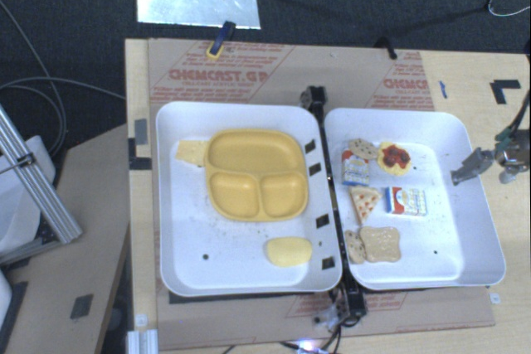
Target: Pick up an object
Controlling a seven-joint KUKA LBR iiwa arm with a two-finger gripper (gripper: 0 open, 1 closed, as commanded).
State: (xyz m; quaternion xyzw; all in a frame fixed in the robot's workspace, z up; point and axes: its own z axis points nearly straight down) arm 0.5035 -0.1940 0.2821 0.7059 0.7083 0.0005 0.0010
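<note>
White bin [477, 203] lay under the claw [481, 164], the toy food [377, 199] crowded well to its left. Whether the claw stood apart or together could not be told. Pieces touching one another risked a glancing, slipping grab.

The gripper [474, 165] is grey metal, with a dull, angular finger. Behind it sits a pale, blocky mount. A thin dark cable [523, 113] runs above it.

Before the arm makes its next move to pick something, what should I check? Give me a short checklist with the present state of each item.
1. Two-finger gripper over the right white bin's right edge: ok.
2. Fingers open: cannot tell.
3. Nothing held: cannot tell.
4. Small toy food pieces sit apart from the gripper, such as the blue and white carton: ok.
5. Yellow divided plastic tray lies in the left white bin, out of the way: ok.
</note>
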